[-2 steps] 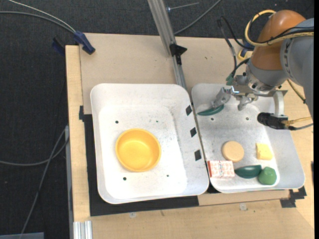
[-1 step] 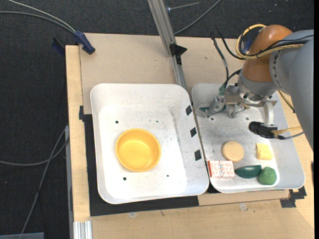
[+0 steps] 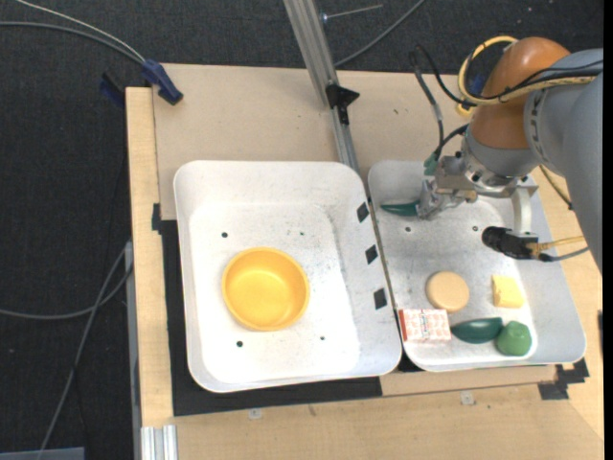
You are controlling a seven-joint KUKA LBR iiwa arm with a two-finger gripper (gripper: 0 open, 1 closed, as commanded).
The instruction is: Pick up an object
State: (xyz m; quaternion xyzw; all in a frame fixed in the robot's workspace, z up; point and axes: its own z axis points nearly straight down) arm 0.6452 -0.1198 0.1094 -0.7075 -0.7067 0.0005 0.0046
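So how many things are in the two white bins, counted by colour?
Yellow: 2, the bowl and the small block
Green: 3, the teal piece by the gripper, the dark green one, the green lump
Tan: 1, the round disc
Red and white: 1, the little box
Total: 7

You see the grey arm (image 3: 565, 103) coming in from the right side of the view, bent downward, with the orange band (image 3: 512, 89) sitting above the wrist. The wrist points down and a little to the left. Below it the gripper (image 3: 428, 202) is low, its tip toward the left. Its lower end looks dark and small here, so you cannot judge its state well.
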